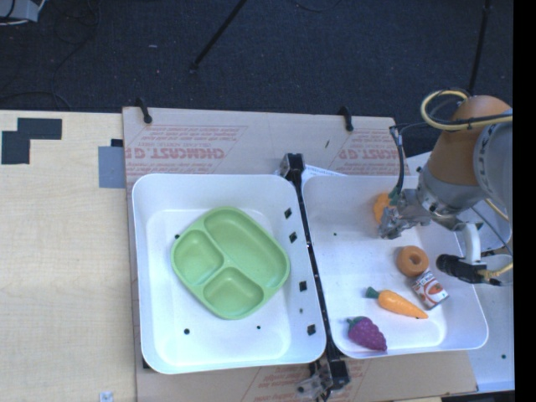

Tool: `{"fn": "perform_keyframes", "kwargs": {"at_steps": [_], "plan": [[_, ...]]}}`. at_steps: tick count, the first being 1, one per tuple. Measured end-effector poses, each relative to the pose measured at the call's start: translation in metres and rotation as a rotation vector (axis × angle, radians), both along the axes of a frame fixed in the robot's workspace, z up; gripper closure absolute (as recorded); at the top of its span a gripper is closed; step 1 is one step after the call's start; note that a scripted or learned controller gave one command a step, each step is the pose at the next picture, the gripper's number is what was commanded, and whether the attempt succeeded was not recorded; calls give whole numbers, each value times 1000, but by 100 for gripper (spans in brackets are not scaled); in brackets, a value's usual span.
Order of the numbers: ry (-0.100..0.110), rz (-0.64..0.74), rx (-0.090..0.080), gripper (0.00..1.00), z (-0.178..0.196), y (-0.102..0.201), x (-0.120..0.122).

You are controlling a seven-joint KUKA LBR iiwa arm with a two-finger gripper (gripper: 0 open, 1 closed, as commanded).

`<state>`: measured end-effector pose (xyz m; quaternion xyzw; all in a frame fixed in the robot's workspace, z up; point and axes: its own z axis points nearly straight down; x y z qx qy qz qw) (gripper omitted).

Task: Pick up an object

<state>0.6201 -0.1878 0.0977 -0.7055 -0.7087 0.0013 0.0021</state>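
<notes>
Reaching into the right bin (469,329), the pincer (392,224) sits low beside an orange piece (381,205); its grip I cannot tell. Nothing looks lifted yet: the donut (412,260), can (430,291), carrot (396,302) and grapes (367,333) lie loose.

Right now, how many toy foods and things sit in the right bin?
5: an orange piece by the end effector, partly hidden; doughnut; small can; carrot; purple grapes nearest the front edge.
</notes>
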Motion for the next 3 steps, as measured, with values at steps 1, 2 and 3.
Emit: {"fn": "perform_keyframes", "kwargs": {"at_steps": [1,2,3], "plan": [[-8,-3,-2,100,61,7,1],[-7,-2,-2,100,104,5,1],[-6,-2,-2,100,149,8,-5]]}}
